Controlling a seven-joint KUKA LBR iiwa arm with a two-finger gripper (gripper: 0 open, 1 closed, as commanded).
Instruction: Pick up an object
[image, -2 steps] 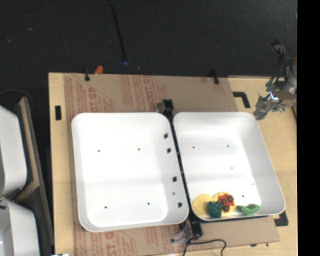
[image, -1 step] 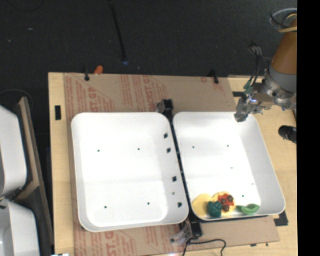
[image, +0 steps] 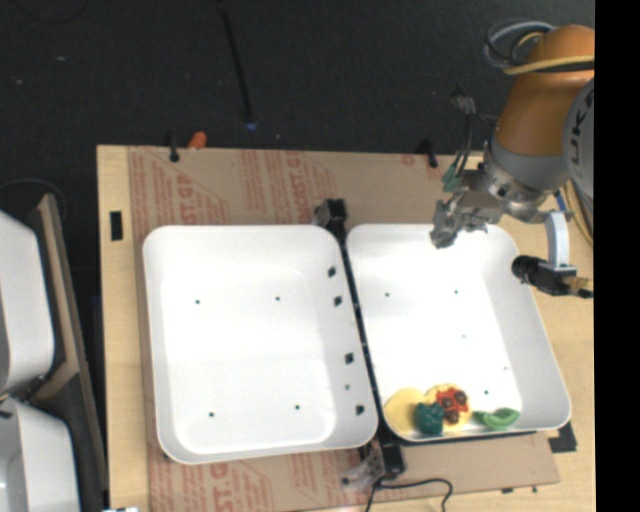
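Overhead, the pincer (image: 444, 236) is hanging above the right bin's (image: 520, 300) far rim; its grip cannot be told. Small toys (image: 452, 408) are lying in that bin's near corner, well apart.

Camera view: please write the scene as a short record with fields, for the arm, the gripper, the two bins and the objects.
arm: grey with orange band, reaching in from the right
gripper: above the far edge of the right bin, nothing seen between its fingers
left bin: white, shallow
right bin: white, shallow, holds the objects
objects: small cluster of yellow, red, teal and green pieces in the near corner of the right bin
gripper to objects: far apart, at opposite ends of the bin
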